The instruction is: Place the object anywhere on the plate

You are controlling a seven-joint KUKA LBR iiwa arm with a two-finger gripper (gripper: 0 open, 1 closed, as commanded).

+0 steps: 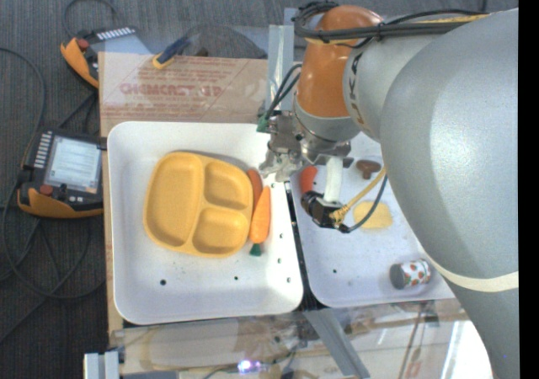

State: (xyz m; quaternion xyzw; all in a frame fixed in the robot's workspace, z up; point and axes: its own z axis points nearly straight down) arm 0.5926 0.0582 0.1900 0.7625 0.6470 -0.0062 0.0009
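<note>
Left of centre, a yellow plate (199,204) with three compartments lies in the left bin (126,285). Touching its right edge, an orange carrot (260,216) lies in that bin, green end toward the bottom. At centre, the jaws (285,160) hang just above the carrot's upper end; whether they are wide or narrow, I cannot tell

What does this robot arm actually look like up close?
The arm is a fat, smooth, rounded grey shell with a glossy orange band above the wrist. Black cables loop over it. The gripper below is a cluster of dark and silvery metal parts.
</note>
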